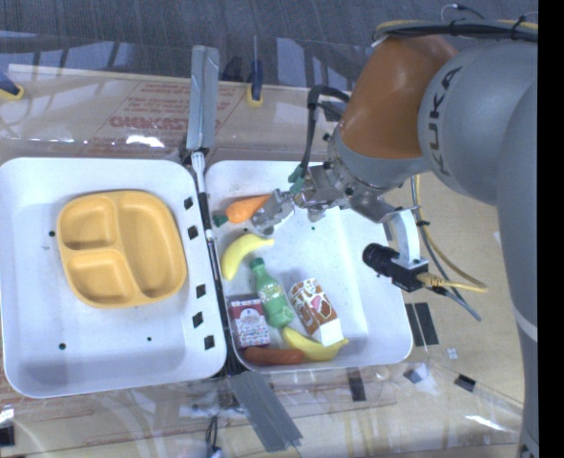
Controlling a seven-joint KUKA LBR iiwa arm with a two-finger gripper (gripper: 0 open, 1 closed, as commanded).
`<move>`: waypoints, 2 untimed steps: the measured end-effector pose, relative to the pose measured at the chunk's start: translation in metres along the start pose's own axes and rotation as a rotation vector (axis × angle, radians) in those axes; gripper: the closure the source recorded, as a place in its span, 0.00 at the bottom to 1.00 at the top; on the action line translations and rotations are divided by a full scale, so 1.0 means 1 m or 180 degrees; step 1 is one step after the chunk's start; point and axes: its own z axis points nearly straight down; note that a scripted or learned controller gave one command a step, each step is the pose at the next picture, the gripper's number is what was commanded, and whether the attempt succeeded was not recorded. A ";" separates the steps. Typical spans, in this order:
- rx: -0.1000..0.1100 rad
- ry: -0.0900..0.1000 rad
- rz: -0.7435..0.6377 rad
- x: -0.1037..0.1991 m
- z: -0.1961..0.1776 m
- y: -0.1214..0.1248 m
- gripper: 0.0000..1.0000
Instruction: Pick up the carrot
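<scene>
We see the carrot (pixel 243 207) lying at the far left corner of the right bin (pixel 382 337), just above a banana (pixel 240 253), and the gripper (pixel 270 214) set right at its tip, presumably lining up a grasp, though we cannot tell its state.

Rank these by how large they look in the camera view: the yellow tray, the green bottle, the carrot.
1. Yellow tray, by far the largest.
2. and 3. Green bottle and carrot look alike in size; the gripper covers the carrot's end, so no firm ranking.
</scene>
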 end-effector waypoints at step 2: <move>-0.0009 -0.0001 -0.0936 -0.008 0.057 0.084 0.00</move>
